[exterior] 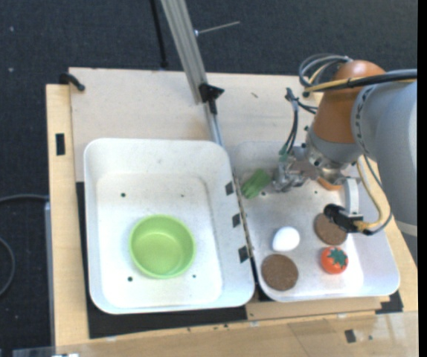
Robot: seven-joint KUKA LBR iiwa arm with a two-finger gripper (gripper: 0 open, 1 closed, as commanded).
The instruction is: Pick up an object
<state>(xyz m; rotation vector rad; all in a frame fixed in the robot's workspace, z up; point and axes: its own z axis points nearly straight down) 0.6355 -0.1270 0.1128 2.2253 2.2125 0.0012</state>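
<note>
Brown round disc [279, 271] lies at the right bin's [377, 270] near rim, matte and grainy. Just behind it a smooth white egg-shaped piece [286, 239]; beside these a glossy red tomato-like toy [334, 260] with green top, and a second brown disc [330, 229] partly under a black cable. Open white floor behind the egg. Gripper [279, 179] low over the bin's far left part, near the dividing rims; finger state cannot be told. A soft-looking green object [254, 184] sits just left of it, contact unclear. Left bin [109, 162] holds a lime plastic bowl [162, 245], broad bare floor around it.
</note>
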